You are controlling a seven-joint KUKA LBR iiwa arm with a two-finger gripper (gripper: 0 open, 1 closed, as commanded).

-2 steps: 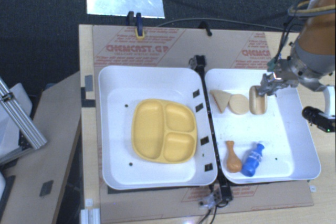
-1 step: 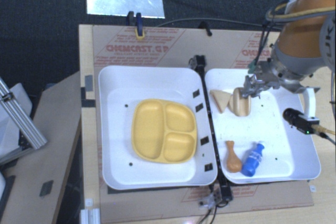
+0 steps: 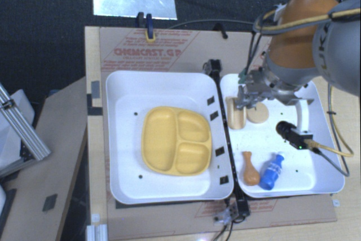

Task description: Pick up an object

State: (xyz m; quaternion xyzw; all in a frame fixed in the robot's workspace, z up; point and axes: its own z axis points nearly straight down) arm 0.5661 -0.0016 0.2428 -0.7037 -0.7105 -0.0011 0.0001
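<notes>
Wooden block (image 3: 236,113) just under gripper (image 3: 246,100)

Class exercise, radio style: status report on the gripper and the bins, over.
Gripper low over right bin, at wooden pieces. Blue bottle, orange drumstick-shaped toy lying loose. Yellow tray in left bin.

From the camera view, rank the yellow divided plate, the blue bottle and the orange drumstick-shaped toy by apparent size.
1. Yellow divided plate, by far the largest.
2. Blue bottle.
3. Orange drumstick-shaped toy; close to the bottle, so this order is unsure.
</notes>
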